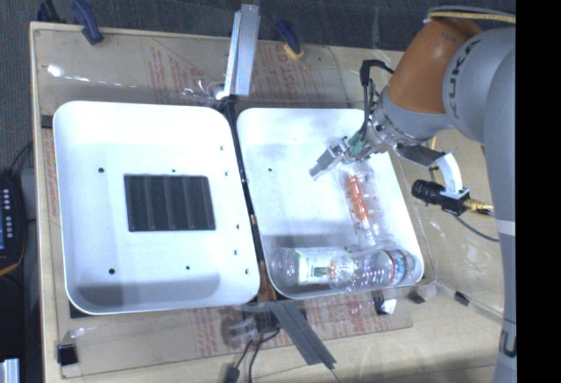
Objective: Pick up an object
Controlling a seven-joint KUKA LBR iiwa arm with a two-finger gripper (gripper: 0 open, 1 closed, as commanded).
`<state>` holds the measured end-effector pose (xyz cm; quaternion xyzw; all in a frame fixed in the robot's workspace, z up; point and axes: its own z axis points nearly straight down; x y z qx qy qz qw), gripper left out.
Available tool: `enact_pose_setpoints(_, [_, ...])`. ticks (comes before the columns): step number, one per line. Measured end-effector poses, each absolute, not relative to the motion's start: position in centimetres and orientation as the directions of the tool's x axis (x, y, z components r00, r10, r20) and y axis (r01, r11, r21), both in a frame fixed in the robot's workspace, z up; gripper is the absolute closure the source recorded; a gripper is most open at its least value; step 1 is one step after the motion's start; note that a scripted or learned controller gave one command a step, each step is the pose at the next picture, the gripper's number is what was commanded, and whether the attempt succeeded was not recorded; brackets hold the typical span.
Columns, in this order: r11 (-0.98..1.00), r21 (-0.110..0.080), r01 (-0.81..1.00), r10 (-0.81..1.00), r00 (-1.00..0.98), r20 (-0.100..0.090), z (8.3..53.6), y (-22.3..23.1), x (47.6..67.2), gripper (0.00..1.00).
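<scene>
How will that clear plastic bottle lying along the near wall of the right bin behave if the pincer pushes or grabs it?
The clear bottle lies on its side, so a nudge would probably roll it, though the right bin wall beside it may check that. It looks see-through and seemingly empty, so likely light. Its smooth, glossy plastic could slip or dent under the pincer.

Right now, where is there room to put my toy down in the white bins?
The left bin has bare floor all around its dark grille. The right bin is bare in its upper-left part. It's crowded along its near edge, where a clear bottle lies, and under the gripper.
</scene>
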<state>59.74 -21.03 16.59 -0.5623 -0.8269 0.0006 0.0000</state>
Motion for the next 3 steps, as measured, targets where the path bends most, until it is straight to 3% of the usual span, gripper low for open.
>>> enact_pose_setpoints(2, [0.389, 0.000, 0.921, 0.921, -0.389, -0.001, 17.2, -21.1, 60.1, 0.00])
enact_pose_setpoints(3, [0.394, 0.001, 0.919, 0.919, -0.394, -0.002, 26.9, -21.0, 53.9, 0.00])
